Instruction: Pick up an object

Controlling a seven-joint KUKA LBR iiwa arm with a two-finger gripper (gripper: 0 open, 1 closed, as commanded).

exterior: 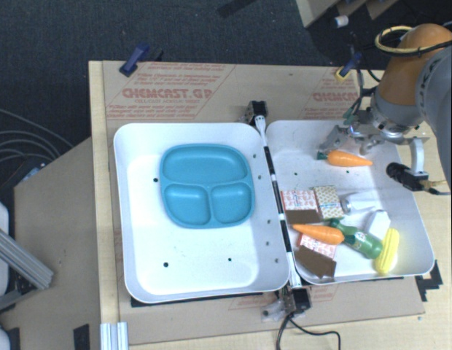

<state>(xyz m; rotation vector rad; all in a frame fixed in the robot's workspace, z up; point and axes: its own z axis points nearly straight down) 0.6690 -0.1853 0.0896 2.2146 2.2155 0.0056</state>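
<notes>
In the far part of the right bin (419, 228) lies an orange carrot (348, 160) with its tip pointing right. My gripper (351, 141) hangs directly over it, open, one finger (331, 144) at the carrot's left end and the other toward its right end. The fingertips are close to the carrot, with nothing gripped between them. Toward the front of the same bin are a second carrot (318, 232), a green bottle (359, 240) and a yellow corn cob (388, 250).
Small boxes (299, 204) (326, 201) and a brown packet (317, 257) crowd the right bin's front left. A black part (404, 175) juts out beside the wrist. The left bin (127, 203) holds a blue divided plate (206, 183).
</notes>
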